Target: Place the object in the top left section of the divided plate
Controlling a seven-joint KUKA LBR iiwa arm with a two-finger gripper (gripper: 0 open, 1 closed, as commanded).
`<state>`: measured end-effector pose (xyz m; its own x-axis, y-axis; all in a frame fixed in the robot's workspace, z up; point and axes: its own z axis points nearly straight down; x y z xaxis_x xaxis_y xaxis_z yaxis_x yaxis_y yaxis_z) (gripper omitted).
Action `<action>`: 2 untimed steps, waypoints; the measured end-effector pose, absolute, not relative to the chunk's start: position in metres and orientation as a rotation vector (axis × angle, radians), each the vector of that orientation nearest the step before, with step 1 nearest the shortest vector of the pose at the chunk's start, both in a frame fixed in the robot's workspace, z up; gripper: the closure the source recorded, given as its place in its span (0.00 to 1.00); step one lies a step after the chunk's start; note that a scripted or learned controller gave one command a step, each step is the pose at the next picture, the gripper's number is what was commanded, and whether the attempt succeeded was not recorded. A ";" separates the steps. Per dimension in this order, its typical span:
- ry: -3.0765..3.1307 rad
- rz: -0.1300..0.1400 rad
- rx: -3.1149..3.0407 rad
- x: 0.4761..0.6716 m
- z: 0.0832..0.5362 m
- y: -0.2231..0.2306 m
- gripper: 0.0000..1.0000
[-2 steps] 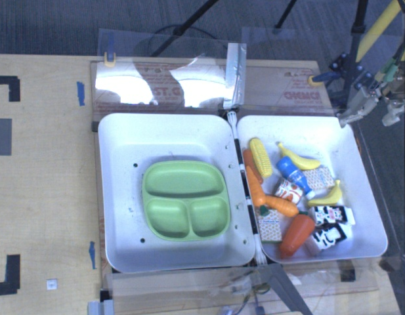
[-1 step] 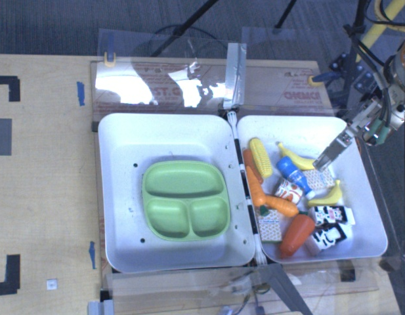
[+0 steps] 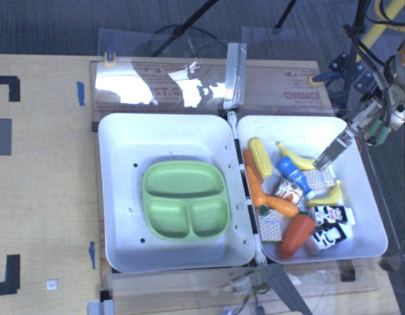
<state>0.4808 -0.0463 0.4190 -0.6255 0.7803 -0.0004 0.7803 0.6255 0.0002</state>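
The divided plate (image 3: 186, 199) is pale green with rounded corners and lies flat in the middle of the left bin (image 3: 117, 136). One long section runs along its 12 o'clock side, with two smaller sections side by side toward 6 o'clock.

Pale wooden bench (image 3: 38, 195) marked with black corner brackets (image 3: 8, 87) and bits of blue tape (image 3: 80, 92). Dark blue-grey carpet floor (image 3: 90, 5) beyond its far edge, crossed by black stand legs (image 3: 209, 8). Cardboard sheet (image 3: 281, 87) under clear plastic (image 3: 156, 84), glaring with overhead light. Yellow and black cables (image 3: 379, 12) at upper right.
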 end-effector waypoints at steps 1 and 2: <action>2.832 0.000 1.359 0.481 0.419 -0.046 0.00; 2.828 0.002 1.353 0.482 0.430 -0.045 1.00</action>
